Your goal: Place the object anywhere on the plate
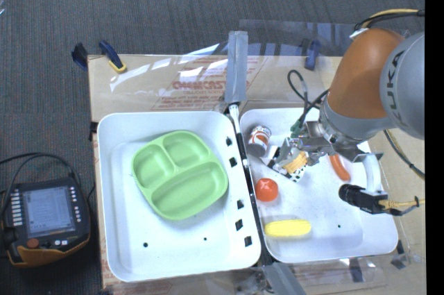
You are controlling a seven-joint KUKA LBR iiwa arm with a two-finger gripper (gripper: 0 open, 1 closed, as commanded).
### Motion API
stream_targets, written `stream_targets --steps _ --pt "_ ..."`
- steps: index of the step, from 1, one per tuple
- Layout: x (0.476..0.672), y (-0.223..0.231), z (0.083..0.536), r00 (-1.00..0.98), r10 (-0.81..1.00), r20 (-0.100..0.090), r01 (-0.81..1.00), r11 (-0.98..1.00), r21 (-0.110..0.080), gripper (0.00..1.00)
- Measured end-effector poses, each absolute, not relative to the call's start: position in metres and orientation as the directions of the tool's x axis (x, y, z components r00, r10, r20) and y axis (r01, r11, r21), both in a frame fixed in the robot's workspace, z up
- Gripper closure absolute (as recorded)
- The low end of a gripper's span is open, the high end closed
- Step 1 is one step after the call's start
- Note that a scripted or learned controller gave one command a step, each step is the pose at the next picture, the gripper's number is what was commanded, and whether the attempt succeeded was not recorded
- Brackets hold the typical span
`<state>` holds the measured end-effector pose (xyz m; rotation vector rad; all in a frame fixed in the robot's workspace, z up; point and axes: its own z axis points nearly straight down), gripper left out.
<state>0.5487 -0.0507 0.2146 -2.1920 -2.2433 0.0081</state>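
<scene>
Two shallow white bins side by side on the bench (139, 82): left bin (118, 245) carrying a green divided plate (180, 174) lying flat toward its middle, right bin (374, 234) holding the loose items. Gripper (297, 160) lowered into the far left part of the right bin, beneath the grey arm (378, 89) with its orange band, reaching in from the right. Between the fingers, a small yellow-orange object (297, 162), seemingly held, though hard to make out clearly; no telling what it is. Just beside it on the left, a small red-and-white can (259, 137) near the bin's dividing wall. Nearer, a red tomato (266, 189), and nearer still a yellow corn cob (288, 228) lying lengthwise. To the right of the gripper, an orange carrot (338, 166), tilted. Handheld control pendant (45, 221) on the floor, far to the left of the bench.
</scene>
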Motion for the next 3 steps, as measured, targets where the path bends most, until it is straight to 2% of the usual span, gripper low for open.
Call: stream_targets --steps 1,2,3 --pt "0.571 0.031 0.206 0.017 1.000 0.000 1.000 -0.017 -0.008 1.00" --pt "0.571 0.108 0.184 0.053 0.999 -0.001 0.999 -0.053 -0.009 1.00" --pt "0.571 0.108 0.184 0.052 0.999 -0.002 0.999 -0.052 -0.009 0.00"
